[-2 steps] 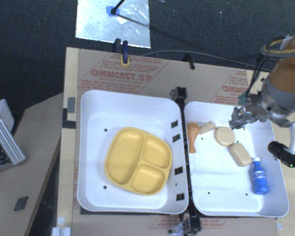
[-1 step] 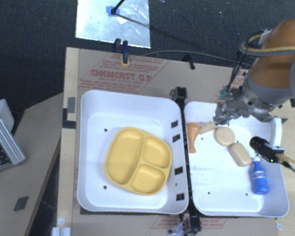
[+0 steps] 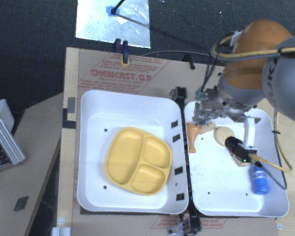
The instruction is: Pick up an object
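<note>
1. Grey arm with orange band is reaching in from the right, blocking the far part of the right white plastic bin (image 3: 276, 206).
2. Metal two-finger gripper (image 3: 205, 116) is hanging over that bin's far-left corner; cannot tell its state.
3. Orange cone-shaped object (image 3: 192, 137) is lying just below it, top partly hidden.
4. Blue bottle (image 3: 259, 181) is sitting near the right wall.
5. Yellow compartment plate (image 3: 138, 161) is lying in the left white bin (image 3: 92, 136).

The bench (image 3: 43, 131) is being viewed from above at a slant. Both white bins (image 3: 133, 106) are being framed fully, from moderately near.
</note>
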`<state>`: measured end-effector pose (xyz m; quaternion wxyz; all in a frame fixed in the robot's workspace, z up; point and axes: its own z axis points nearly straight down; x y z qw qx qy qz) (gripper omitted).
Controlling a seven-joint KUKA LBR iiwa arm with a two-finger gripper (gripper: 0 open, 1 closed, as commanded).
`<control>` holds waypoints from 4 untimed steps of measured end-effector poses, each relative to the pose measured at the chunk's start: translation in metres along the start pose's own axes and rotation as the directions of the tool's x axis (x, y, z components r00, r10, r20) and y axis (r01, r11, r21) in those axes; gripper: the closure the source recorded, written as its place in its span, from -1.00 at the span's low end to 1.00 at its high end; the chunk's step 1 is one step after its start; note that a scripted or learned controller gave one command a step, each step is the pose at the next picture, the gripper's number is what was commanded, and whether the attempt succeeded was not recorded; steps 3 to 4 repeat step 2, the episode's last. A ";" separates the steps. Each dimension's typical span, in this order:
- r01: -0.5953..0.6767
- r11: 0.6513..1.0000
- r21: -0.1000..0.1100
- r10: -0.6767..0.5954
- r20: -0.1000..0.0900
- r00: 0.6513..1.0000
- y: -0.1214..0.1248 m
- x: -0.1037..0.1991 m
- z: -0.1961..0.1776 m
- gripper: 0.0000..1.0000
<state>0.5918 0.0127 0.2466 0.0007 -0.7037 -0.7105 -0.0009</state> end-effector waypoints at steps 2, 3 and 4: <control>0.000 1.000 -0.003 0.000 -0.001 1.000 0.023 0.098 -0.002 1.00; 0.000 1.000 -0.003 0.000 -0.001 1.000 0.023 0.098 -0.002 1.00; 0.000 1.000 -0.003 0.000 -0.001 1.000 0.023 0.098 -0.002 1.00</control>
